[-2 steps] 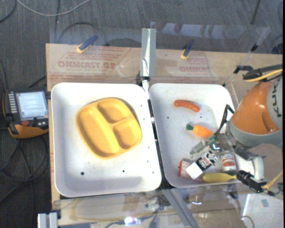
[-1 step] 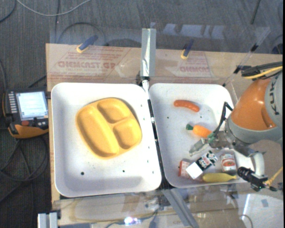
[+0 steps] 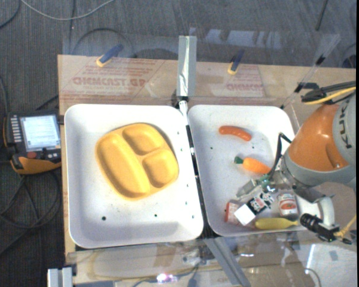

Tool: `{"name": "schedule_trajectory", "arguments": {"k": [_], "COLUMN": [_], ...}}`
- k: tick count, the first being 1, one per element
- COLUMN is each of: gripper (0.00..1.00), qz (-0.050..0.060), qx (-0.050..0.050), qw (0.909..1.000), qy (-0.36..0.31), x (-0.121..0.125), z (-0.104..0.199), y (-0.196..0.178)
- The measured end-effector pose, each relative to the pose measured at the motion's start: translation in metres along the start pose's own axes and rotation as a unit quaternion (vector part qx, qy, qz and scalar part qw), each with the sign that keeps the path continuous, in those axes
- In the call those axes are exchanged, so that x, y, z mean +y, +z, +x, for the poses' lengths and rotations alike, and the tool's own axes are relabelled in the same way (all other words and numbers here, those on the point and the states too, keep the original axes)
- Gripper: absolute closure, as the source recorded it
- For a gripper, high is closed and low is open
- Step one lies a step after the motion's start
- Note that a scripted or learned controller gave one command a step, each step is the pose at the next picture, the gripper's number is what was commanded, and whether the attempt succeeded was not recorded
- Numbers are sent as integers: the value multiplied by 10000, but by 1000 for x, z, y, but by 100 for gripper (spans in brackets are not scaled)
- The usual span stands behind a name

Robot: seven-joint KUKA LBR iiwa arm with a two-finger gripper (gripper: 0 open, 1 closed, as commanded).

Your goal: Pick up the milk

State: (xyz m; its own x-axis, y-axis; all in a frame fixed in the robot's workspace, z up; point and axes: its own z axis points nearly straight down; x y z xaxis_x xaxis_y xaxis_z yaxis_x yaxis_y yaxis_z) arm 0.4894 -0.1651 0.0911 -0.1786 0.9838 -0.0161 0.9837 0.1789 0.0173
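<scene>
The milk [image 3: 238, 213] is a small white and red carton lying near the front edge of the right bin [image 3: 218, 178]. My gripper [image 3: 258, 196] hangs low just above and to the right of the carton, and its dark body overlaps the carton's upper right end. The grey arm with its orange band [image 3: 320, 145] reaches in from the right over the bin's right side. Whether the gripper touches the carton is unclear from this angle.
A yellow banana [image 3: 277, 223] lies right of the milk, with a small red and white can [image 3: 288, 205] above it. An orange carrot [image 3: 252, 164] and a red sausage [image 3: 234, 133] lie farther back. The left bin [image 3: 84, 214] holds a yellow divided plate [image 3: 137, 159].
</scene>
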Motion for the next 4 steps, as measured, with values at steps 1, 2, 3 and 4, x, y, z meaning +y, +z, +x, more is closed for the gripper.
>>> {"name": "schedule_trajectory", "arguments": {"k": [1,2,3,4], "gripper": [100,0,0,0], "qz": [25,27,19,3], "qx": [47,50,13,8], "qw": [10000,10000,9991,9999], "qy": [-6,-6,-414,-119], "x": [0,0,0,6], "z": [2,3,6,34], "y": [-7,-7,0,0]}}
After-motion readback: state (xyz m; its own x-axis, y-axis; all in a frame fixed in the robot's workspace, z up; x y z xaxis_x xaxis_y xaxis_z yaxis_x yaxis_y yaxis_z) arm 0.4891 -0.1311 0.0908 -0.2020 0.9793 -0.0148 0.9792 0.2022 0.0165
